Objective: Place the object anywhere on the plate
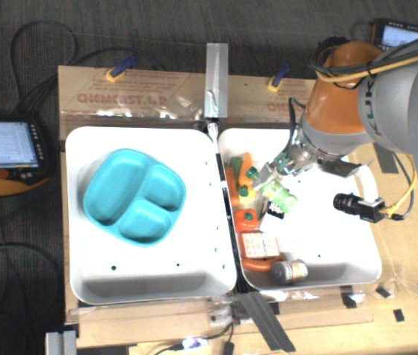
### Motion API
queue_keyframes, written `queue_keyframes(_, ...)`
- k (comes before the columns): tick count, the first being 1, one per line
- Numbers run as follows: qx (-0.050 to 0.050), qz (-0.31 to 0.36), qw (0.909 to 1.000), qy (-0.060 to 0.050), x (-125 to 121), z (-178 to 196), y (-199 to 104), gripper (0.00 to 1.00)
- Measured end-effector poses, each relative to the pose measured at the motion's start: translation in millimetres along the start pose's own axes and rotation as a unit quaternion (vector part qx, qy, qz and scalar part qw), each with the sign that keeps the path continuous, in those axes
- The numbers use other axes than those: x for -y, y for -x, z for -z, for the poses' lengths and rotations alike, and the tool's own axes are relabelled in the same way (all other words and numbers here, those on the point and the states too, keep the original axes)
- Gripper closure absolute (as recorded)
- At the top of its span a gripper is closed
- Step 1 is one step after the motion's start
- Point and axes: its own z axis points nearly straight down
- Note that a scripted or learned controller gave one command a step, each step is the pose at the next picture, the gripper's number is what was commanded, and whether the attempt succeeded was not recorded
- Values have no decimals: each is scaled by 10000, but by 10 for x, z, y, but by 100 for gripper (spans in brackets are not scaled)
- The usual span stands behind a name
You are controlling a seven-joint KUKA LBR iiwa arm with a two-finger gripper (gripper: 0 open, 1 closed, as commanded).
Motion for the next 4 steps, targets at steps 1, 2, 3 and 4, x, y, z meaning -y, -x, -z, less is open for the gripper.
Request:
queue_keyframes(1,2,1099,9939,2,-402,3,-773,100)
queue_keyframes(2,10,1927,9813,-2,-654,4,-1368,100)
queue_keyframes(3,9,3074,9516,-2,-838,-303,-1659,100)
queue_keyframes(4,7,3075,9516,1,-840,-302,-1660,0)
